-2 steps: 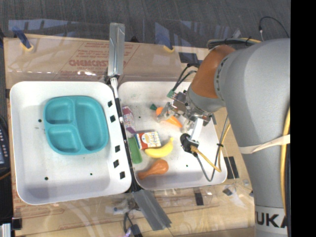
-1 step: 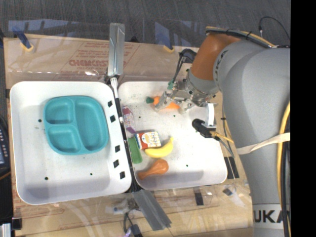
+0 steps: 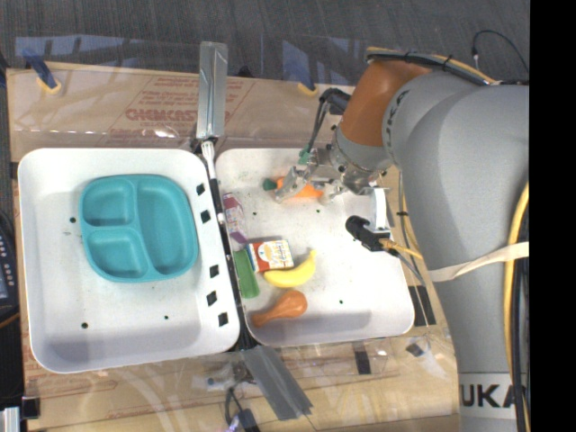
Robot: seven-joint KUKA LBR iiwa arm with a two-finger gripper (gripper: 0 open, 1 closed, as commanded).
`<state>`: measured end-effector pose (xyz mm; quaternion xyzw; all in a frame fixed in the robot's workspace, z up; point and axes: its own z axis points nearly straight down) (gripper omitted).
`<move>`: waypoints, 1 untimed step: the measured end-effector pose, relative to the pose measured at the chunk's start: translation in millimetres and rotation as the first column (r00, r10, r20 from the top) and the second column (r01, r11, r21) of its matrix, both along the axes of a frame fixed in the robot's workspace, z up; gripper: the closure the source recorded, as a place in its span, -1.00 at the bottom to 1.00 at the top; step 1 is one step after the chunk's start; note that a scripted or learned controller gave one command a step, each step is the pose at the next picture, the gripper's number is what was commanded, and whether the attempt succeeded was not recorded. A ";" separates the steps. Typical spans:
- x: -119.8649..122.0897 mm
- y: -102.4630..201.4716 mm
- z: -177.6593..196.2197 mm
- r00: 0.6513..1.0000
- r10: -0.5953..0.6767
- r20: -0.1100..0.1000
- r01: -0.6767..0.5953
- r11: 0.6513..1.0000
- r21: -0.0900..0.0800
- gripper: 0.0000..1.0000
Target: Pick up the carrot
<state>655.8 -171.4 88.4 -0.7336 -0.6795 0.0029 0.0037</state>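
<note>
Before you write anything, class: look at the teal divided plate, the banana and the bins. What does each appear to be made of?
Teal plate: probably moulded plastic, judging by its uniform colour, rounded compartments and soft sheen.
Banana: likely a plastic toy, given its even yellow and smooth surface, though this is uncertain.
Bins: apparently white plastic, with smooth walls and rounded corners.

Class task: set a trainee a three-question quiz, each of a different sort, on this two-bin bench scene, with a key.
1. True or false: the carrot lies in the bin holding the teal tray.
2. Which lies nearest the banana? A) the tray B) the snack box C) the carrot
3. Fill in: the gripper is at the ___.

Key: 1 false; 2 B; 3 carrot.
</note>
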 end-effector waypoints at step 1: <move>0.2 47.9 24.7 1.000 0.015 -0.003 -0.015 1.000 0.001 -1.00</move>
